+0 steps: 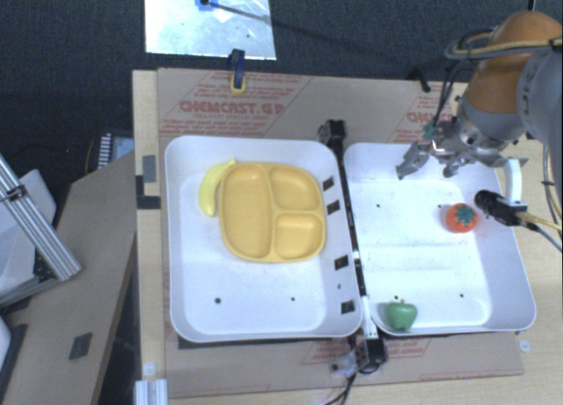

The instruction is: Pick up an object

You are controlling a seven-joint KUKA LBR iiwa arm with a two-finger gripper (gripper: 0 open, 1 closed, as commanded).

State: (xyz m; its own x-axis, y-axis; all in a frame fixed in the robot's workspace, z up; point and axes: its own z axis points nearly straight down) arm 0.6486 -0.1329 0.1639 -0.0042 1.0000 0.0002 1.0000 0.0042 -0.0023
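Nearest the camera, a small green fruit (401,314) sits in the right bin (501,282), tucked into its near-left corner. It lies against the front wall, just beside the seam where the 2 bins meet. Farther in, an orange-red fruit (460,217) with a green top lies on the bin floor toward the right wall, well apart from the green one. Bare white floor surrounds it on the near and left sides.

Across the seam, which carries a row of black clips (337,208), the left bin (189,306) holds a yellow plate (270,211) with 3 compartments lying flat near its middle. A banana (209,187) curves along the plate's far-left edge. It seems to touch the rim, though the 2 yellows blur together there.

Beyond the orange-red fruit, the gripper (432,167) hangs over the far end of the right bin, near its back wall. Its 2 fingers (411,164) are spread wide with only the bin floor showing between them. Open floor separates it from the orange-red fruit.

Farther back, both bins rest on a printed cardboard sheet (237,106), with a yellow and blue clamp (237,73) at its far edge and a shiny foil sheet (176,7) behind.
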